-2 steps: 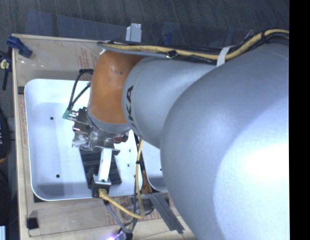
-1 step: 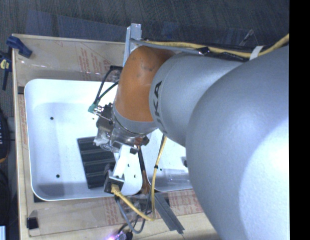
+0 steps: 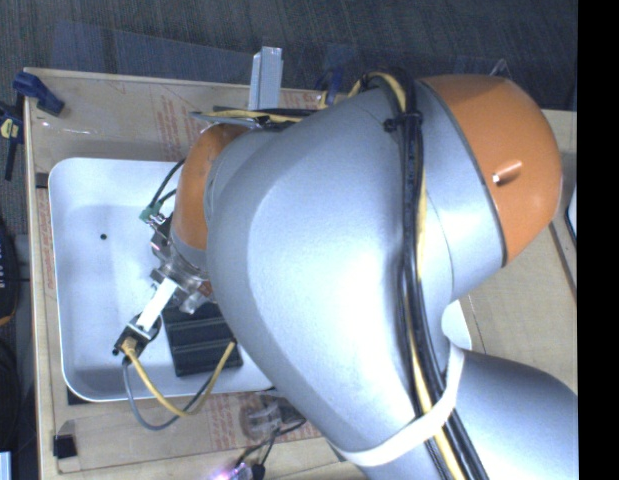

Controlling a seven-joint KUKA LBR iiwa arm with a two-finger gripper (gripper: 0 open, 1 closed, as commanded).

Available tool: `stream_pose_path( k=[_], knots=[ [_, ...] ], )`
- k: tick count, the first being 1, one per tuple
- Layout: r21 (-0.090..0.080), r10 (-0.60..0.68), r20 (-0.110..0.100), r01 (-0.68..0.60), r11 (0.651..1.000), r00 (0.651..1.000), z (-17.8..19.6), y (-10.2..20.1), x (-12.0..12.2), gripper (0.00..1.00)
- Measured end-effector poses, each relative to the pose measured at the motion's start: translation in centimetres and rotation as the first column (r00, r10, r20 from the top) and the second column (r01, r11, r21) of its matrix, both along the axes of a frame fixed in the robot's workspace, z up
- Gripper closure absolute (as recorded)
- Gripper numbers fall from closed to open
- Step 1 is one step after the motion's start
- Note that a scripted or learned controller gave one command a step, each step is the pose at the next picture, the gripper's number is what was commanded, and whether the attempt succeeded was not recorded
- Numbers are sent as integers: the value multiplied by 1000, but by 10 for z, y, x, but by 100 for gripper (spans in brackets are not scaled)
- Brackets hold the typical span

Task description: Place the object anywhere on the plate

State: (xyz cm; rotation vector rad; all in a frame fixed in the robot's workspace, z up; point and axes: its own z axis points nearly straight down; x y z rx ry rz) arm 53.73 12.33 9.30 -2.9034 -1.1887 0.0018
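Note:
My grey arm (image 3: 359, 268) reaches in from the right and covers most of the bench. Its orange wrist band (image 3: 194, 203) hangs over the left white bin (image 3: 89, 298). Below the band, the dark ribbed gripper (image 3: 199, 343) sits low over the bin's near right part, pointing down into it. A white bracket with a yellow cable (image 3: 149, 320) sticks out to the gripper's left. The arm hides whatever lies under the gripper and the whole right side of the bench.
A tiny dark speck (image 3: 103, 236) lies on the left bin's floor. A blue clamp (image 3: 37, 92) sits at the bench's far left corner, and a grey post (image 3: 267, 76) stands at the back edge. The yellow cable loops over the bin's near rim (image 3: 164, 408).

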Motion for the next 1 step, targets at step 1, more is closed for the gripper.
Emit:
stream_pose_path(
  k=[1],
  knots=[
    [-3,-541,2,541,841,841,-1,46,41,100]
  ],
)
